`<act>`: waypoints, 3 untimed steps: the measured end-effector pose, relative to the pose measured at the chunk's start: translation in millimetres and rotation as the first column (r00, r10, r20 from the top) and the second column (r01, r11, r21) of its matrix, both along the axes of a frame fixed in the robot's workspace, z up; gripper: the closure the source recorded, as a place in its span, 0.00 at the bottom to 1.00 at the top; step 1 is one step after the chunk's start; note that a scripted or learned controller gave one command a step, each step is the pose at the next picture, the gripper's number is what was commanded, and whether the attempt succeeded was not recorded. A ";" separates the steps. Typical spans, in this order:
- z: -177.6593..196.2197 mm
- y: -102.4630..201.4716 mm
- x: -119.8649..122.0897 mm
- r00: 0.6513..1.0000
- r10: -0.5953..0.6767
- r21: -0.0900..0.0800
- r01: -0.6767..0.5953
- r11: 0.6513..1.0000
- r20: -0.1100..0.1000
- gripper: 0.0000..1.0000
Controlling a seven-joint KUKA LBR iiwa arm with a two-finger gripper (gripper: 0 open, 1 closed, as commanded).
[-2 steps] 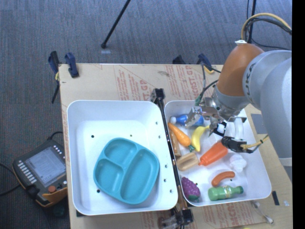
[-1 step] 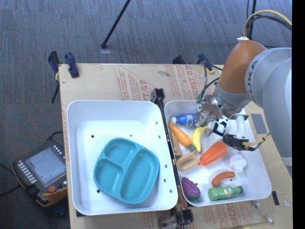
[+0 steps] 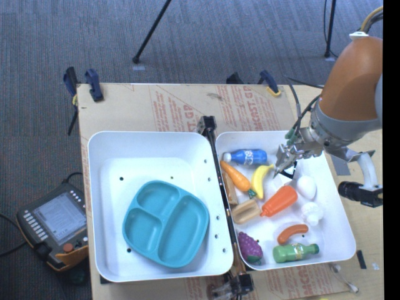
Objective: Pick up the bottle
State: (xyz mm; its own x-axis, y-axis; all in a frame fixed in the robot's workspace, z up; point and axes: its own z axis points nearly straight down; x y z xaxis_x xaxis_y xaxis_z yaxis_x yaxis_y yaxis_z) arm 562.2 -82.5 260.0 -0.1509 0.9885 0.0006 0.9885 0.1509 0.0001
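Two bottles lie in the right bin. A blue bottle with a white cap and label rests on its side near the far left corner. A green bottle lies along the near wall. My gripper hangs over the far middle of this bin, just right of the blue bottle and above the tip of a yellow banana. Nothing is visibly held in it.
The right bin also holds a carrot, a smaller carrot, a hot dog bun, a sausage, grapes, and a white egg. A teal divided plate lies in the left bin.
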 end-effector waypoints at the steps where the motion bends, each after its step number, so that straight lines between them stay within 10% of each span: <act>1: 86.5 48.4 -58.7 0.994 -0.110 -0.001 0.110 0.994 0.002 1.00; 3: -3.3 95.7 -86.8 0.973 -0.229 -0.001 0.229 0.973 -0.005 1.00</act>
State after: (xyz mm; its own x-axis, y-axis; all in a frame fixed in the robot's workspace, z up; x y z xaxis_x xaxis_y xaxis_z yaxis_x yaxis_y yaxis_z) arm 475.4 13.2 256.7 0.0793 0.9968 0.0004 0.9968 -0.0793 -0.0047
